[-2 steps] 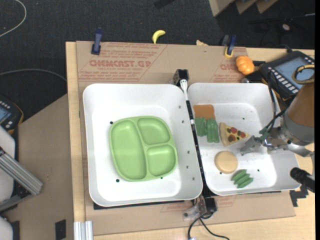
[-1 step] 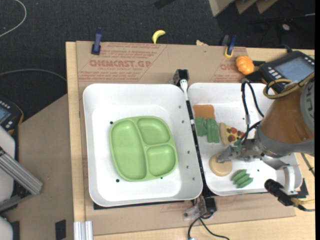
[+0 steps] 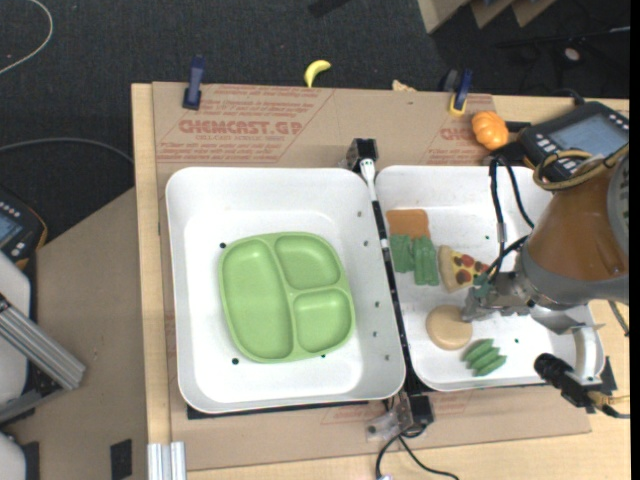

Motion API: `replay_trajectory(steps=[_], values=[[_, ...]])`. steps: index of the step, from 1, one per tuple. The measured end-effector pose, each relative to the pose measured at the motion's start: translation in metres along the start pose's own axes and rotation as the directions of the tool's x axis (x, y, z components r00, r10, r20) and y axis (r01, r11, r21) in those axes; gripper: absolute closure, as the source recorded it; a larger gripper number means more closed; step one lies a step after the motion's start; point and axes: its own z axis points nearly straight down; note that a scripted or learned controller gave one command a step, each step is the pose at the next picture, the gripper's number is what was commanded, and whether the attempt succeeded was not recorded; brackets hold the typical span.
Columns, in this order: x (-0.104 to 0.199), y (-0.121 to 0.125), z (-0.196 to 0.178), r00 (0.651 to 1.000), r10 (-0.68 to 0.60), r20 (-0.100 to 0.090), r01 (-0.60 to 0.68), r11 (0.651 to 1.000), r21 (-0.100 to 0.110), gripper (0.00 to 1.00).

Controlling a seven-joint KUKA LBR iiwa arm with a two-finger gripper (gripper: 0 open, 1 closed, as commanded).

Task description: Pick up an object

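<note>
Two shallow white plastic bins sit side by side on a brown cardboard-covered tabletop (image 3: 250, 128) printed with faded red lettering. The left bin (image 3: 190, 268) holds a glossy pale green plastic plate (image 3: 287, 295) with three moulded compartments, lying flat near the bin's centre. The right bin (image 3: 440, 183) carries small toy foods: an orange-tan flat square slab (image 3: 407, 221) toward its far left side, a ribbed dark green block (image 3: 415, 258) just beside it, a small pizza-slice piece (image 3: 464, 264), a smooth beige round disc (image 3: 447, 328) near the front, and a lumpy green pod-shaped piece (image 3: 483, 357) close to the front edge. The grey arm with its orange band reaches in over the bin's right side, and the gripper (image 3: 478, 303) is low over the bin, right at the beige disc's far right edge; it is too small and dark to tell how it stands. Blue clamps (image 3: 193, 83) grip the tabletop's far edge, near a yellow banana-shaped toy (image 3: 317, 70) and an orange round toy (image 3: 488, 128). Dark carpet (image 3: 100, 28) surrounds the bench.
</note>
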Motion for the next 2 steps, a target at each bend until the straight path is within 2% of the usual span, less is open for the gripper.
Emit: replay_trajectory(steps=[1, 2], values=[[0.0045, 0.0017, -0.1276, 1.0, -0.003, 0.003, 0.003, 1.0, -0.003, 1.0], [0.0047, -0.0007, -0.12, 1.0, 0.0, -0.001, 0.0, 1.0, 0.011, 0.0]])
